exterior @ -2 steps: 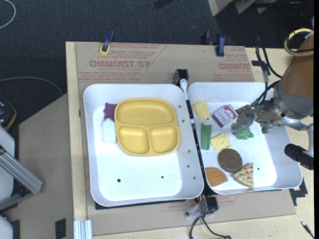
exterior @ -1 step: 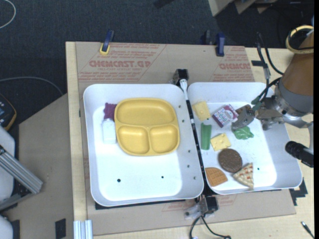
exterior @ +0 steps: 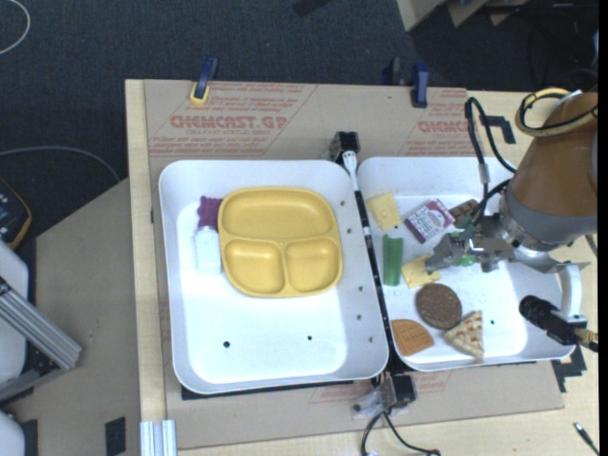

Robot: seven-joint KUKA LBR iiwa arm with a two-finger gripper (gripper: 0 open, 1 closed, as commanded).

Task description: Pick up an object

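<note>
A: Where does the gripper (exterior: 446, 253) sit?

B: Over the right bin (exterior: 532, 350), low among the toy food. The arm (exterior: 556, 169) leans in from the right, probably so the wrist clears the bin wall.

A: Fingers open? Holding anything?

B: Can't tell. The tip is a dark, cluttered shape; nothing visibly sits between the fingers, so no grasp to claim.

A: Candidate objects?

B: All in the right bin: yellow cheese block (exterior: 384, 211), green stick (exterior: 391, 260), red-and-white packet (exterior: 428, 220), yellow wedge (exterior: 418, 274) just beside the tip, brown round cookie (exterior: 439, 305), orange cracker (exterior: 410, 336), pizza slice (exterior: 466, 334). The wedge looks like the likeliest target, being nearest.

A: Left bin?

B: The left bin (exterior: 256, 350) holds a yellow divided tray (exterior: 280, 238), with a purple item (exterior: 209, 210) and a white bottle (exterior: 206, 250) tucked against its left side. Well apart from the arm, so not in play.

A: Why is the food so crowded?

B: Loosely scattered, pieces near each other; a neighbour could get nudged.
</note>
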